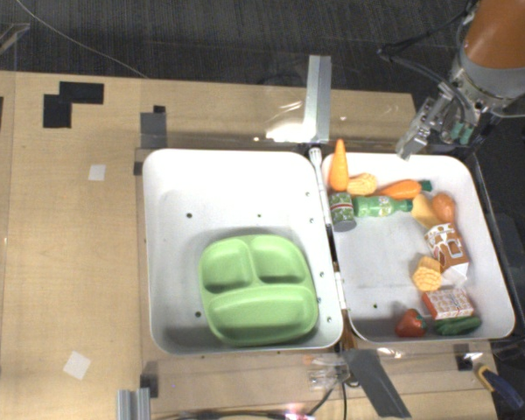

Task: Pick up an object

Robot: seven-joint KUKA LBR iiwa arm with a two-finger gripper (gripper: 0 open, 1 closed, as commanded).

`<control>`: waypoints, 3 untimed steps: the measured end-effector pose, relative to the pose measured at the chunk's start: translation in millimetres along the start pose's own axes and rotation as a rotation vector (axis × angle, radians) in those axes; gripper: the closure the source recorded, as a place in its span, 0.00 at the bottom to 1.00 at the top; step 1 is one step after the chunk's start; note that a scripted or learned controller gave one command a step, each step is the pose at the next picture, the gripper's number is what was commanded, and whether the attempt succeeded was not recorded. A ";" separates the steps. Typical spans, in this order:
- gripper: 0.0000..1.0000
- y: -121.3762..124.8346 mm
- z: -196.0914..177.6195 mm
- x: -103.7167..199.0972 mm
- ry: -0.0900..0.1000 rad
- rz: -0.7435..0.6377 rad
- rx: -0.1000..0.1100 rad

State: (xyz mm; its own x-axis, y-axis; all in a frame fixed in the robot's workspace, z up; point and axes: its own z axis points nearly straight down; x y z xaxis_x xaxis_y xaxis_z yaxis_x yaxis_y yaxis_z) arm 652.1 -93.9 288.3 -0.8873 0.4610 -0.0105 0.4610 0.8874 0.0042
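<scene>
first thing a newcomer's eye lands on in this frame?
Probably the green divided tray, lying alone in the left bin. Next, the bright toy food strung along the right bin's back and right walls, such as the orange carrot at its back left corner. The gripper hangs above that bin's back rim.

Green divided tray (258, 289) in a white bin (171, 199); orange carrot (400, 188) (green-tipped); red tomato (410, 324).

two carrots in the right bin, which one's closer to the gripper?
The carrot lying flat beside the green bottle; the gripper hangs just above it. The other carrot stands along the bin divider, farther left.
</scene>
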 end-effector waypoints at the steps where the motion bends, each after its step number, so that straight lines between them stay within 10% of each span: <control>1: 1.00 5.7 -1.1 -1.5 0.000 0.180 0.000; 3: 1.00 -25.7 4.2 89.9 0.005 0.839 0.005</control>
State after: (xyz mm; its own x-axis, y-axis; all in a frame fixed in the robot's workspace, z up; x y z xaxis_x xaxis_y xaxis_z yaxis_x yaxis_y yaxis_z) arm 560.6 -75.2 283.1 -0.2499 0.9683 -0.0018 0.9683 0.2499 0.0042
